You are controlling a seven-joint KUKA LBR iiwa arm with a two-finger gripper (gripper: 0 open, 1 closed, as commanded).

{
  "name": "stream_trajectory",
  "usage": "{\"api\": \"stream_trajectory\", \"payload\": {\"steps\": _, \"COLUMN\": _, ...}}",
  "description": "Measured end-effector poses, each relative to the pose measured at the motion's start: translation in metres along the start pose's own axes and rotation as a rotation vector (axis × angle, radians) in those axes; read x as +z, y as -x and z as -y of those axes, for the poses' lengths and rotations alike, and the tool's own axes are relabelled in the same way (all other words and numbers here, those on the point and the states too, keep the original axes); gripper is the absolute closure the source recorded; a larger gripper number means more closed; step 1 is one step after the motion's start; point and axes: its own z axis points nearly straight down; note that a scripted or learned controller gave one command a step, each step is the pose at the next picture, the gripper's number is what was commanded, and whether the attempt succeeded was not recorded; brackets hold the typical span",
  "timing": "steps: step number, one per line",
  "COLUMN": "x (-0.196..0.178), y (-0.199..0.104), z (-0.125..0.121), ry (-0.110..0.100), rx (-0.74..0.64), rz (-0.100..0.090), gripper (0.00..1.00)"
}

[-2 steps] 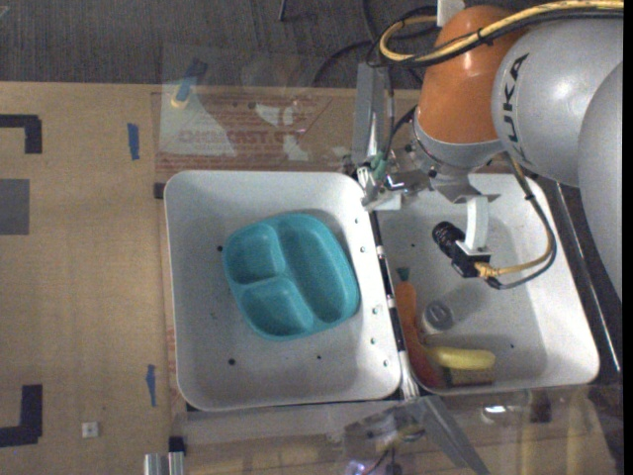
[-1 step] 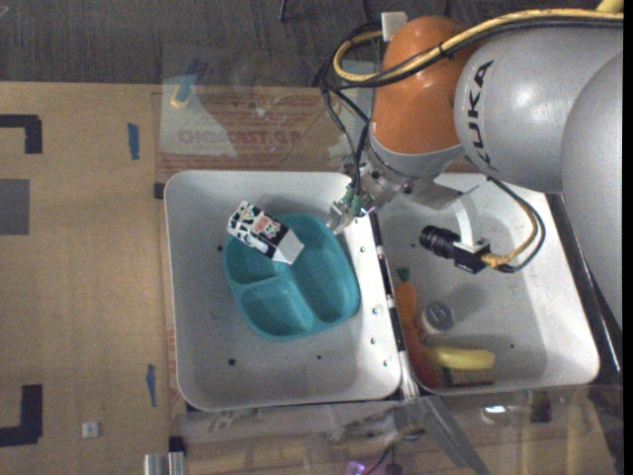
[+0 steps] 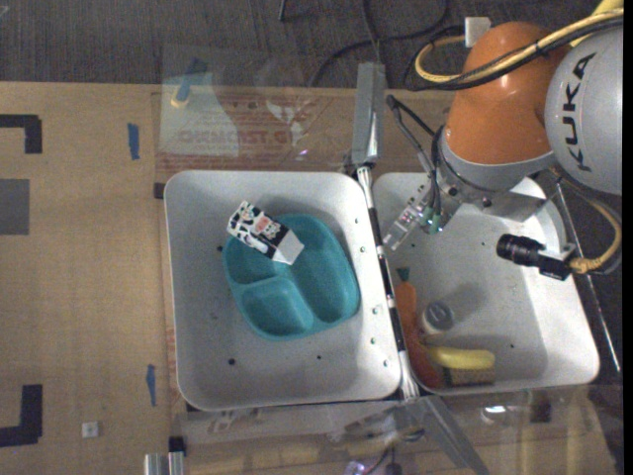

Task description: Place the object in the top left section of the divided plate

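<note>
Milk-carton-shaped small box, white with black cow spots point(image 3: 263, 233), lies tilted on the upper-left rim of the teal plastic divided plate point(image 3: 297, 295), half over the top left section and half over the plate edge. It is not flat inside the section, so I judge the placing as not fully secure.

Gripper point(image 3: 415, 218) hangs over the left edge of the right white bin point(image 3: 569, 359), well apart from the box; its state I cannot tell, as it is too small and dark below the orange band w/ cables around.

Risks: the box may slide off the rim onto the floor of the left white bin point(image 3: 198, 364), because it leans on the edge. If the arm comes back w/o good aim, it may push the box or shift the light plate.

In the right bin lie a yellow banana point(image 3: 465, 358), an orange carrot-like stick point(image 3: 407, 310) and a small grey round cap point(image 3: 438, 316).

Surface: a brown cardboard-covered bench point(image 3: 79, 295) w/ blue tape marks, approx. flat. Behind it is dark carpet floor point(image 3: 148, 18) w/ black cables.
</note>
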Motion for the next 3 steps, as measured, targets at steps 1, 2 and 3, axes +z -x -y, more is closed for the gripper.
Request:
{"api": "stream_trajectory", "payload": {"steps": 1, "x": -0.001, "y": -0.016, "z": -0.005, "ry": 0.001, "rx": -0.199, "rz": 0.0, "gripper": 1.0}}
{"api": "stream_trajectory", "payload": {"steps": 2, "x": -0.012, "y": -0.014, "z": -0.005, "ry": 0.006, "rx": -0.195, "rz": 0.004, "gripper": 1.0}}
{"api": "stream_trajectory", "payload": {"steps": 3, "x": 0.038, "y": -0.003, "z": 0.046, "ry": 0.001, "rx": -0.341, "rz": 0.001, "gripper": 1.0}}
